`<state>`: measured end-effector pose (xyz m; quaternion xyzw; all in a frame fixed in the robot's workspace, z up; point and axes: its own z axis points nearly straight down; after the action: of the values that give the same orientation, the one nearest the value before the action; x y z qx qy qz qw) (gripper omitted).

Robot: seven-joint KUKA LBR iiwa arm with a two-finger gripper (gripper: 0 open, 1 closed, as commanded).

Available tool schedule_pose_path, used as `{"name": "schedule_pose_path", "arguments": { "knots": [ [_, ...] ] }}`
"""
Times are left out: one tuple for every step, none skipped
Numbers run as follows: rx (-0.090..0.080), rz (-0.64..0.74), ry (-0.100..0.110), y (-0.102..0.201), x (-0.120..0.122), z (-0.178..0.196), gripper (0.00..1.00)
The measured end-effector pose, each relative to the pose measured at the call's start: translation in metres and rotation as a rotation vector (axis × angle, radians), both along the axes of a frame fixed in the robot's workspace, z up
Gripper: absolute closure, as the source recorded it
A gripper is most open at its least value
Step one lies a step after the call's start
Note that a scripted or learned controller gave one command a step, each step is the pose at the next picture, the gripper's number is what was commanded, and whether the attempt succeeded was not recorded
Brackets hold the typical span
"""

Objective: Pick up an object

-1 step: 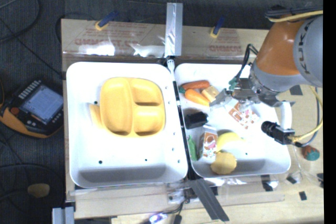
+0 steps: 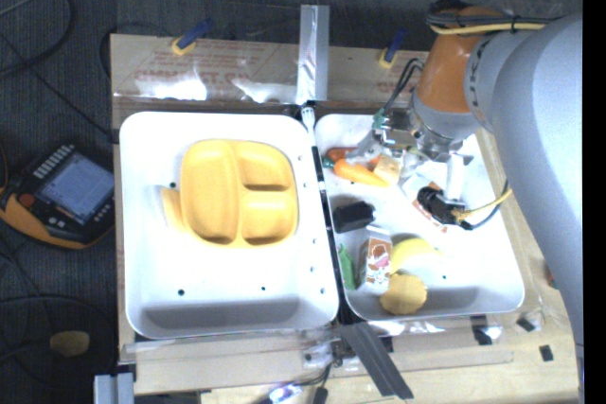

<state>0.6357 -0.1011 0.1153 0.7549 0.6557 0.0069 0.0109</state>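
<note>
In the right bin [image 2: 492,284], the gripper [image 2: 405,145] hangs low over the far-left part, just above a cluster of small items. Whether its jaws are spread or pressed together cannot be told — the wrist hardware covers them, and no object shows between them.

Directly beside the gripper lies an orange carrot-shaped piece [image 2: 358,173], with a small round orange-and-white item [image 2: 334,155] just to its left. A black block [image 2: 352,215] sits nearer, against the bin's left wall. At the near end lie a small printed carton [image 2: 377,262], a yellow banana-like piece [image 2: 413,251] touching it, and a tan potato-shaped lump [image 2: 403,293] — all close together. A thin green item [image 2: 347,268] lies along the left wall by the carton.

The left bin [image 2: 142,232] holds a yellow compartment tray [image 2: 237,191], roughly centred. A handheld pendant [image 2: 59,196] rests on the floor, well apart to the left.
</note>
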Motion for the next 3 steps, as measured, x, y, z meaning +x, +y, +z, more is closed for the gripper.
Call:
{"name": "schedule_pose_path", "arguments": {
  "knots": [
    [-0.004,0.056,-0.002,-0.002,0.009,-0.018,0.00],
    [-0.005,0.057,0.004,-0.002,0.008,-0.011,1.00],
    [0.001,0.209,0.027,0.010,-0.004,0.082,1.00]
  ]
}}
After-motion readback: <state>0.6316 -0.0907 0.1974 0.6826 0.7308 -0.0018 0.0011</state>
